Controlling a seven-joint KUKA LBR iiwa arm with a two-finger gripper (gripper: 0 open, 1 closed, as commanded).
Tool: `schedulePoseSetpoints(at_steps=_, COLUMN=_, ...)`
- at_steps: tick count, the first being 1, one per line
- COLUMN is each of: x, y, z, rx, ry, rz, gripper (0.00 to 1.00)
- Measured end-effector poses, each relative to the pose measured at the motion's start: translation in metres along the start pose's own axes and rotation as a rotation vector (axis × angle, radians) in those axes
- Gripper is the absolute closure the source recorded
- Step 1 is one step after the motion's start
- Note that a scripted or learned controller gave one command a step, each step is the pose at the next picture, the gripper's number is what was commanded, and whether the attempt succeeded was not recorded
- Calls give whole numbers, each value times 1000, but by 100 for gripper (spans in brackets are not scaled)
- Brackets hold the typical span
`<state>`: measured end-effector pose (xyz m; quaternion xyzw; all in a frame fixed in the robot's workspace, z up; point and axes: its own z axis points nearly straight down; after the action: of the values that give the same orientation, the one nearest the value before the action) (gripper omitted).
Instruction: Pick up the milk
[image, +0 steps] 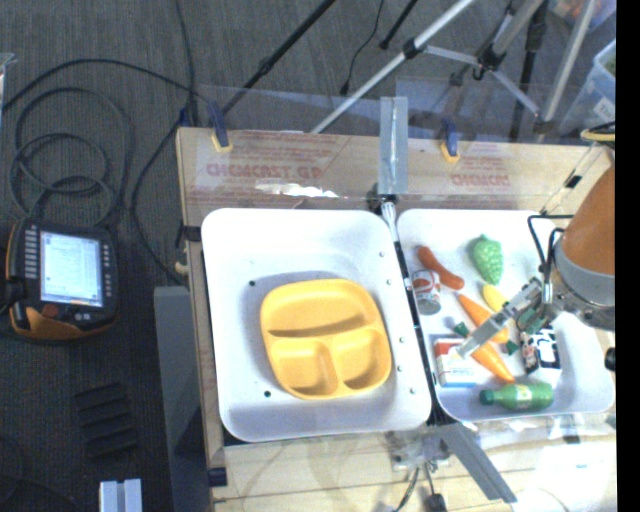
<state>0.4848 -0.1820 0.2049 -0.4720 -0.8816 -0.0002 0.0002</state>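
In the camera view, the tool (497, 322) was seen low over the right bin (590, 398), reaching in from the right; whether it was wide or narrow could not be told. The milk (457, 364), a flat carton, lay near the bin's front left, touching a carrot (485, 352). A green bottle (517, 396) lay just in front. A yellow tray (324, 336) sat in the left bin (235, 330).
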Motion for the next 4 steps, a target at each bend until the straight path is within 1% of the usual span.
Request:
schedulePoseSetpoints(at_steps=1, x=-34, y=-23, z=9, rx=0, ry=0, rz=99, gripper=0)
schedulePoseSetpoints(at_steps=2, x=-51, y=-2, z=102, rx=-9, ry=-13, rz=32, gripper=0)
schedulePoseSetpoints(at_steps=3, x=-51, y=1, z=91, rx=-13, ry=-17, rz=31, gripper=100)
schedulePoseSetpoints(at_steps=4, x=-51, y=1, z=91, rx=-13, ry=-17, rz=31, gripper=0)
